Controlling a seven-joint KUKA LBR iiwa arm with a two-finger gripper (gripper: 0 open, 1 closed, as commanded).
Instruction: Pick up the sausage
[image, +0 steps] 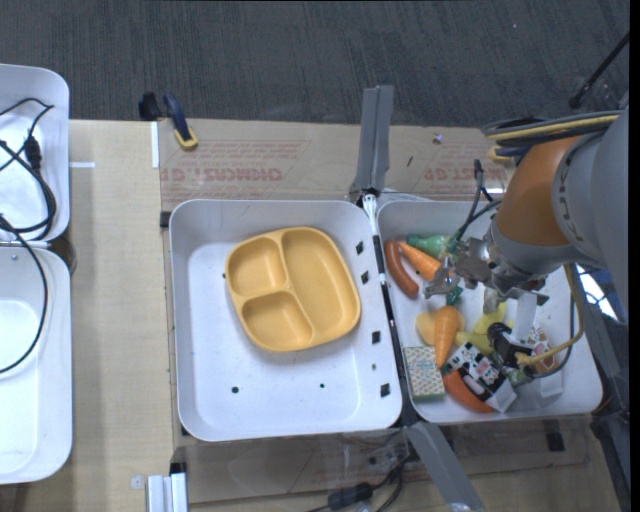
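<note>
The sausage (401, 270) is a red-brown curved piece lying along the left wall of the right bin (578, 398). A carrot (421, 260) with a green top (430, 243) lies just to its right. My gripper (446, 285) hangs low over the bin, a little right of the sausage and at the carrot's lower end. Nothing can be seen in its grasp. The grey arm with its orange band (535, 205) reaches in from the right and covers the bin's far right part.
The left bin (200, 400) holds a yellow divided plate (292, 288). In the right bin lie a second orange carrot (443, 335), a checkered green block (424, 372), a yellow piece (487, 322), a red piece (468, 393) and a black-and-white packet (478, 368).
</note>
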